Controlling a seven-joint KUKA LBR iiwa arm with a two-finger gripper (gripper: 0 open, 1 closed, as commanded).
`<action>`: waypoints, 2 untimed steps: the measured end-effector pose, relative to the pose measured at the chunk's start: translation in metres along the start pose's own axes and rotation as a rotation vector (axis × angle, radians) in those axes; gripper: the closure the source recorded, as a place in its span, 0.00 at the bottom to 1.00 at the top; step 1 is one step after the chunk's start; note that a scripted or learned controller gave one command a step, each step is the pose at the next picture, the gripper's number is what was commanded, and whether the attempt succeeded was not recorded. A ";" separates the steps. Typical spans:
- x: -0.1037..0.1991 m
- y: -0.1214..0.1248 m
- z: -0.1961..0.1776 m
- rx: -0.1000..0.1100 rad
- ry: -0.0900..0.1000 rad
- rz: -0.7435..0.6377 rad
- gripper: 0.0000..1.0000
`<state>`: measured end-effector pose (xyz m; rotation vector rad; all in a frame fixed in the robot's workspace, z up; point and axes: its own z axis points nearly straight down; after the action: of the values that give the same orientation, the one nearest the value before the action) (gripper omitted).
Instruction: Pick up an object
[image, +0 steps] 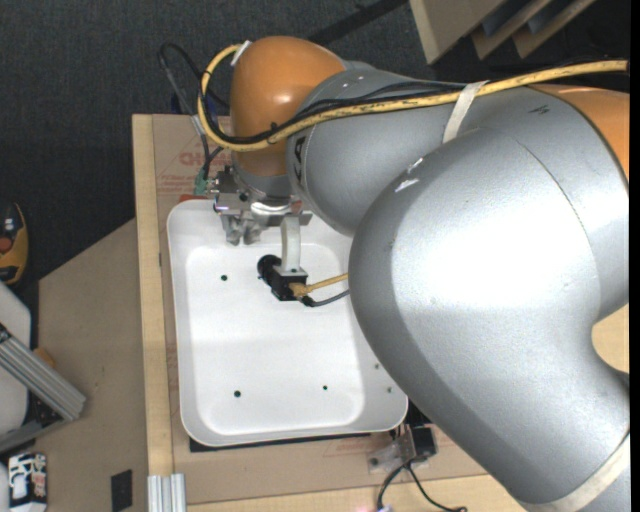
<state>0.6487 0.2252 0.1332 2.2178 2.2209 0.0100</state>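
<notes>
Brown bench (153, 300) with unreadable red lettering (187, 158) bears a white bin (262, 398); claw (240, 236) over it, grip state unclear

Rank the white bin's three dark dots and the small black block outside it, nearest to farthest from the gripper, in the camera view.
1. Upper-left dot, just below the gripper.
2. Lower-left dot and lower-right dot, near the white bin's front wall: too close to call.
3. Small black block, outside the bin, bottom left.
</notes>
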 end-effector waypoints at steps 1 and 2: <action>-0.024 -0.052 0.050 0.012 -0.003 0.004 1.00; -0.022 -0.116 0.038 0.015 -0.003 0.002 1.00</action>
<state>0.5326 0.2031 0.0949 2.2263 2.2251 -0.0101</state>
